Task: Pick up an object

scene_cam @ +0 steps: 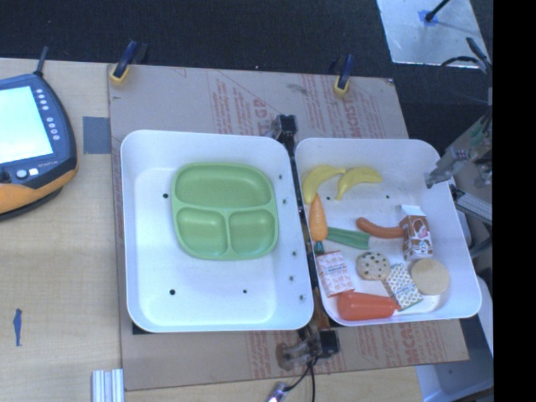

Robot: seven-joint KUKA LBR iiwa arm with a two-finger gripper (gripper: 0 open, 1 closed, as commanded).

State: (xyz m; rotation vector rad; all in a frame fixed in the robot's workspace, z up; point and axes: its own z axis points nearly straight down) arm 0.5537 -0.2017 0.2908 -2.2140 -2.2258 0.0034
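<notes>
Candidate objects sit crowded in the right white shallow bin (423, 153): two yellow plastic bananas (339, 180), an orange carrot (317, 218), a red sausage (379, 228) and a brown carton (416, 235), apparently staged together for picking. The left white bin (142, 233) carries a green three-compartment plate (224, 209). The grey hand (452, 164) hovers at the right bin's far edge; whether spread or pressed together, cannot tell. The wooden bench (59, 266) bears cardboard sheeting and a pendant; dark carpet lies beyond.

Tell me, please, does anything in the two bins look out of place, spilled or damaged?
Nothing stands out. The green divided plate lies flat in the left bin. The toy foods, such as the bananas, the carrot and the sausage, lie loose but inside the right bin, none over its rim.
</notes>
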